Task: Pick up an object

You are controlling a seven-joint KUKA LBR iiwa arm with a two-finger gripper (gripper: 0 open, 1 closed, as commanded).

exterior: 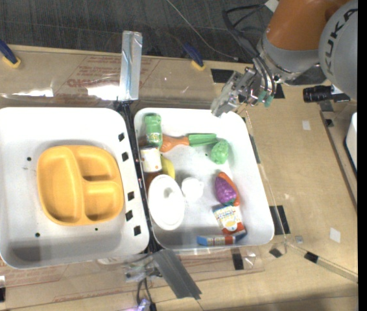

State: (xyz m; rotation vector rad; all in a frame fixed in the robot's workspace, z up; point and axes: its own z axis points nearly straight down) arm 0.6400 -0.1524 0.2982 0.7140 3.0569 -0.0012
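Note:
My gripper hangs above the far right corner of the right bin, fingers pointing down-left with nothing between them. Below it in that bin lie a green-topped carrot, a small green lump, a bottle with a green cap, a purple eggplant-like toy, a white round lid, a small white cup, a yellow piece and a small printed pouch. The nearest things to the gripper are the carrot's green top and the green lump.
The left bin holds a yellow divided tray. A silver post stands behind the seam between the bins. A marker-like stick lies along the right bin's near wall. Cables run behind the bench.

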